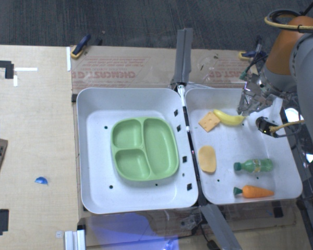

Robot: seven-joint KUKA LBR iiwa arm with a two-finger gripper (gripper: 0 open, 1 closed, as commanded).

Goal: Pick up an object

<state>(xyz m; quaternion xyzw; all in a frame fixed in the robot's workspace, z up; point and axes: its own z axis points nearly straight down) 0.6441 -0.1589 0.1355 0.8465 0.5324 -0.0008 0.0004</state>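
KUKA arm (297,51) reaches in from 3 o'clock, orange band above wrist, its gripper (246,108) hanging over the right bin (281,139) at the bin's 1 o'clock corner. Gripper tips sit just beside the right end of a banana (228,118); whether they touch it, or are spread or closed, can't be told from this angle. W/ the banana: a cheese wedge (209,122) just at its 9 o'clock, a yellow-orange oval piece (207,159) at bin's 8 o'clock, a green bottle (254,165) lying on its side toward 4 o'clock, a carrot (253,192) near the 5 o'clock rim. Left bin (88,139) holds a green divided plate (145,149), approx. centred.
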